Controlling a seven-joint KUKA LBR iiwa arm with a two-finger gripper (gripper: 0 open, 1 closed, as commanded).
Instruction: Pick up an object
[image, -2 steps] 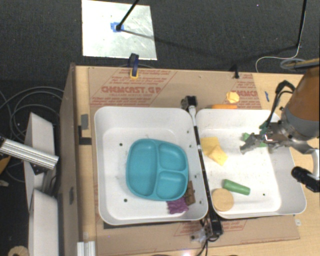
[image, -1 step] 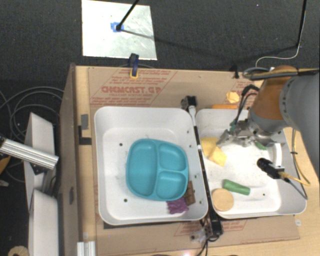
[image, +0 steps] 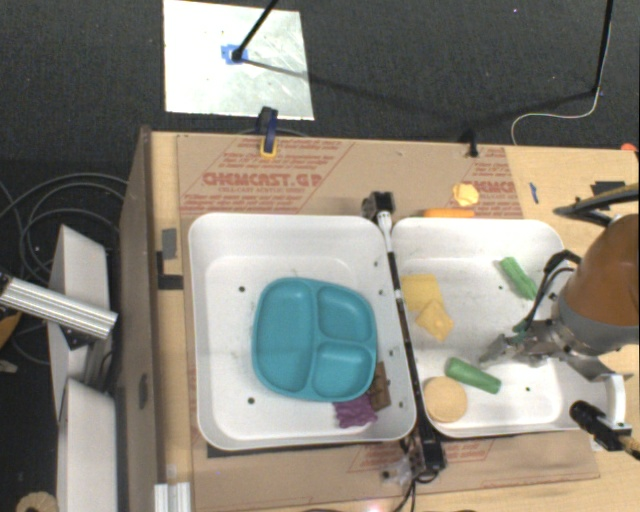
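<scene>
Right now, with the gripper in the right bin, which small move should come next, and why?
Probably a short move toward the view's left and down, onto the green cylinder. The gripper sits in the right bin, just right of that cylinder and a little above it in the picture, with nothing seen between its fingers. The round tan piece lies close by, so aim with care.

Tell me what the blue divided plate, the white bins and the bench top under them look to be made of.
Blue divided plate: likely moulded plastic, with an even teal colour, rounded compartments and a soft sheen.
White bins: probably thin formed plastic, uniformly white, with smooth rounded corners and a matte look.
Bench top: cardboard, tan with red printed lettering and a dull finish.
</scene>
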